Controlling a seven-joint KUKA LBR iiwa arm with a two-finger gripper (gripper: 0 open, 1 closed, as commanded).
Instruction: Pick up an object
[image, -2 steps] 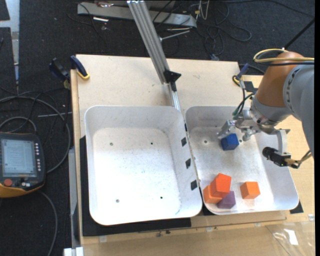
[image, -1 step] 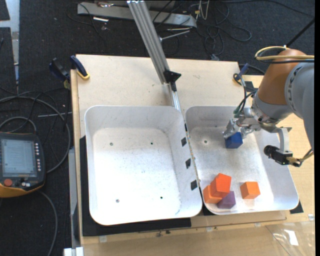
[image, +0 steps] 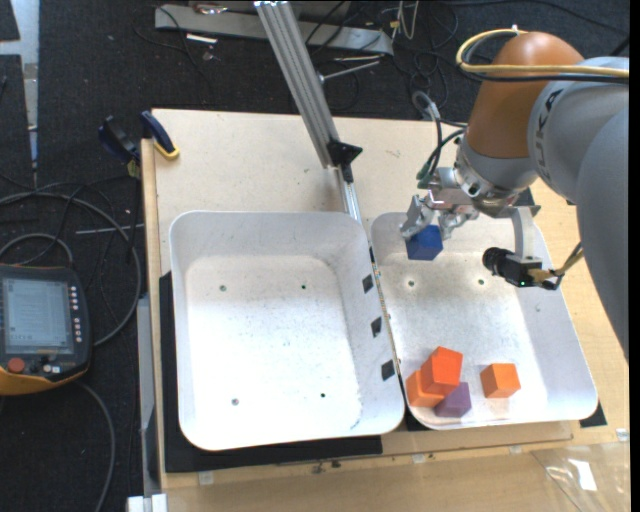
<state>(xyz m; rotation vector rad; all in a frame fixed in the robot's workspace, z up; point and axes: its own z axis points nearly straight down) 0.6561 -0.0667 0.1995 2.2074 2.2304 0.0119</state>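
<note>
Robotics lab, test bench setup.
Grey KUKA arm (image: 560, 110) w/ orange band over wooden bench (image: 250, 160); teach pendant (image: 40, 325) left of bench, loose cables (image: 90, 230) on dark floor around it.

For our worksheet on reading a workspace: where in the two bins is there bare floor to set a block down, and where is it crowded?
The left bin has bare floor from wall to wall. In the right bin the middle is free, between the blue block at the gripper and the near cluster: orange blocks, purple block, another orange block.
</note>
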